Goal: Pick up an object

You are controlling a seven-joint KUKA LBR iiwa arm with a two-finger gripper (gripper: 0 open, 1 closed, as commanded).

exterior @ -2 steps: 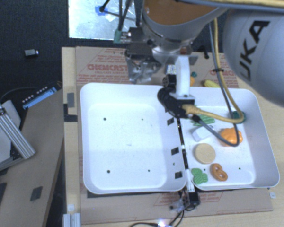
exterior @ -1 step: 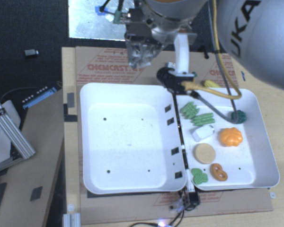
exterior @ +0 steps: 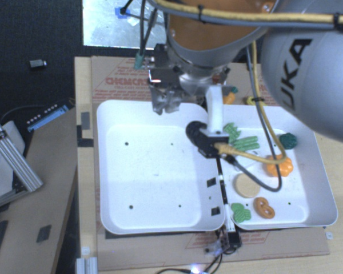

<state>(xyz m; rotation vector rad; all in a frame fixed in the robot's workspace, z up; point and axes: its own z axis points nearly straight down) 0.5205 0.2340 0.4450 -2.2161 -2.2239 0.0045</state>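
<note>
My gripper [exterior: 164,103] hangs over the far rim of the left bin [exterior: 111,170], near the divide between the two bins. Nothing shows between or under it. The right bin [exterior: 315,182] holds the objects: green ridged pieces [exterior: 242,140], a dark green round thing [exterior: 287,140], an orange toy [exterior: 281,166], a tan disc [exterior: 247,185], a brown pretzel [exterior: 264,207] and a small green piece [exterior: 240,212]. All of them lie to the right of and nearer than the gripper. The arm's bulk hides the far right corner of the right bin.
A small orange piece [exterior: 230,98] shows at the right bin's far rim beside the wrist. Both bins rest on a cardboard sheet [exterior: 117,79]. A metal frame [exterior: 14,164] stands to the left of the bench.
</note>
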